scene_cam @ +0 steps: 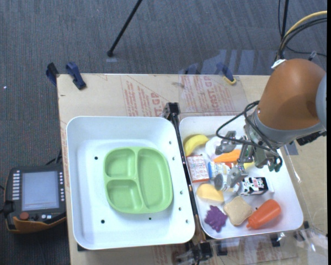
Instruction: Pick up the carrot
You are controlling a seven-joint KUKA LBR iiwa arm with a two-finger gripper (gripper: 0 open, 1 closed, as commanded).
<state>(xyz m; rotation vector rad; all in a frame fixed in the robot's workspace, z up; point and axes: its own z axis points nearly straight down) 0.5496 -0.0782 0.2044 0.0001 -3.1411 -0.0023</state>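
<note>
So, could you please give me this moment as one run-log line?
gripper low over right bin | carrot lying at bin's near right, apart from gripper | green tray in left bin

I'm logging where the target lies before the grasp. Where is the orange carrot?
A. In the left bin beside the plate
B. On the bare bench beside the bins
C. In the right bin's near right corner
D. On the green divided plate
C: the orange carrot lies in the right white bin, near right corner, beside the tan bread slice.
</note>
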